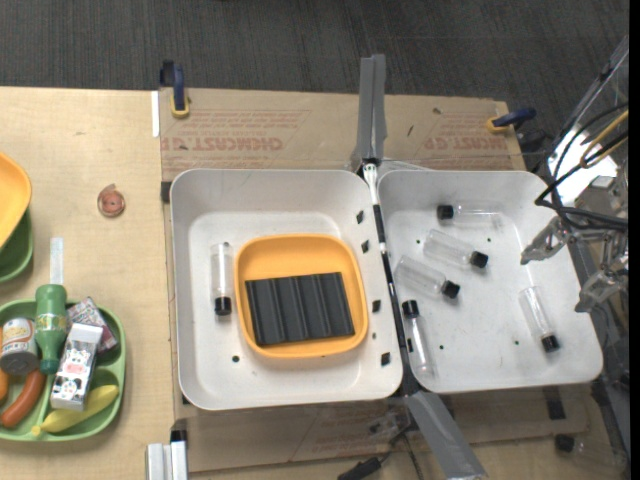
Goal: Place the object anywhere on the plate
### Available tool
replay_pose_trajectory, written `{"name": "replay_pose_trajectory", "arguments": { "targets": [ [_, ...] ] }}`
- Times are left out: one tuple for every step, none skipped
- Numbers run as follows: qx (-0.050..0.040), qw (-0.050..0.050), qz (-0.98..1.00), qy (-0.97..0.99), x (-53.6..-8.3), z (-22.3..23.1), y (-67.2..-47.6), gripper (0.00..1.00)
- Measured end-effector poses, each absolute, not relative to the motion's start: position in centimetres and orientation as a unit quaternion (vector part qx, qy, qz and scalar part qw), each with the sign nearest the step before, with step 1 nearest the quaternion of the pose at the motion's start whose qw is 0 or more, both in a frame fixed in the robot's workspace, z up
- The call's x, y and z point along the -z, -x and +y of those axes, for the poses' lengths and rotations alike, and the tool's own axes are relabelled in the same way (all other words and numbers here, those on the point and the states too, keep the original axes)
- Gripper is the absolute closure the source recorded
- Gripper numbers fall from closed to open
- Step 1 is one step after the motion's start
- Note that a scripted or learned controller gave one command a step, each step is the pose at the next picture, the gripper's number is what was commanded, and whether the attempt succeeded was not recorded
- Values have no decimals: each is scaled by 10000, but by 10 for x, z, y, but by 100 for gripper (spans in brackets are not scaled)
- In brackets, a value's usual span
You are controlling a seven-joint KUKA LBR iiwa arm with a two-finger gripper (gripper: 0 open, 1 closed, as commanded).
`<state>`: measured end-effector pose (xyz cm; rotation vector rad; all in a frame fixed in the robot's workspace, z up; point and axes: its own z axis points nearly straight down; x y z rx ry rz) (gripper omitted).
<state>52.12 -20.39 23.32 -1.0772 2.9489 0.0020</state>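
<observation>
The gripper (pixel 548 243) sat at the right bin's (pixel 500 368) edge, its grip too blurry to tell, and the clear tubes (pixel 447 251) lay there, so it should grab one by the middle and carry it to the orange plate (pixel 300 251)

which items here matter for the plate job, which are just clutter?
Job:
- orange plate in the left bin
- clear tubes in the right bin, e.g. tube
- gripper at the right bin's right edge

Clutter:
- green tray of toy food
- blue clamps
</observation>
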Motion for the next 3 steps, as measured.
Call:
{"name": "replay_pose_trajectory", "arguments": {
  "targets": [
    [1, 23, 9208, 3900, -393, -222, -492, 0],
    [-12, 13, 8427, 5384, -299, -211, -492, 0],
    [-14, 11, 7681, 6403, -193, -207, -479, 0]
  ]
}}
